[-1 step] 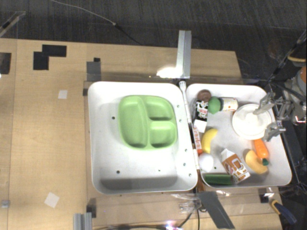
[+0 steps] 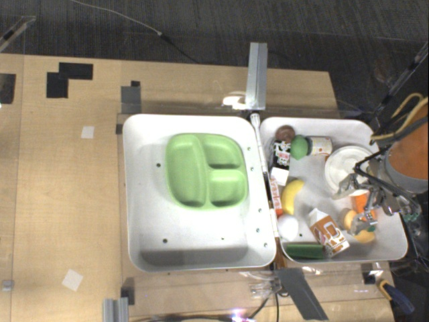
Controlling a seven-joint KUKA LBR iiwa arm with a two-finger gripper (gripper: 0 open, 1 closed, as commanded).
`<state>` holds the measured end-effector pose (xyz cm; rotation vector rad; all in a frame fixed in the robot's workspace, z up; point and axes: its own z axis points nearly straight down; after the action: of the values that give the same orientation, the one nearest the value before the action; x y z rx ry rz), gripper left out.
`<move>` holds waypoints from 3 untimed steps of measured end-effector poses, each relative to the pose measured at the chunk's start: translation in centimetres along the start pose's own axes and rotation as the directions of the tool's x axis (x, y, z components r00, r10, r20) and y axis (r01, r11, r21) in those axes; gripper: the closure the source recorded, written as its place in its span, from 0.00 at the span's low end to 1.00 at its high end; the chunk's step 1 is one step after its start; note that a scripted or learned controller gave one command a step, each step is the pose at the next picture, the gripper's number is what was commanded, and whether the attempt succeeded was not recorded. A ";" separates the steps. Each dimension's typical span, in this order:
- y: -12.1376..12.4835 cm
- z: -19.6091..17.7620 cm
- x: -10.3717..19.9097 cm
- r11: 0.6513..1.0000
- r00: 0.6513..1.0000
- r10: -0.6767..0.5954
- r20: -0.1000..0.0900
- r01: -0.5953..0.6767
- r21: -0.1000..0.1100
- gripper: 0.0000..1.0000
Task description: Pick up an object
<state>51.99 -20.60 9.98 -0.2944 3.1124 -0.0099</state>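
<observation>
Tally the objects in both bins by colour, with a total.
Green: 3, divided tray, ball, dark cucumber-like piece
Yellow: 2, banana, small piece by the gripper
White: 2, plate, egg-like ball
Orange and white: 1, carton
Brown: 1, round piece
Total: 9; partly hidden items left out.

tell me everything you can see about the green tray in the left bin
The green tray is a light green, plastic-looking divided plate with rounded corners: one long compartment on its left, two smaller ones on its right. It lies flat, open side up, slightly rotated, on the floor of the left bin, toward the far side. Nothing lies in it.
</observation>
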 end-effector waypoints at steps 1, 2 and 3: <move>0.3 0.8 2.1 0.994 0.994 -0.107 0.006 0.107 0.004 0.00; 0.4 -0.7 1.4 0.993 0.993 -0.114 0.022 0.114 0.012 1.00; -0.5 -12.1 -2.3 0.858 0.858 -0.513 -0.001 0.513 -0.005 1.00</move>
<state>54.17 -20.55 22.13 -1.1136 2.9268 -0.0096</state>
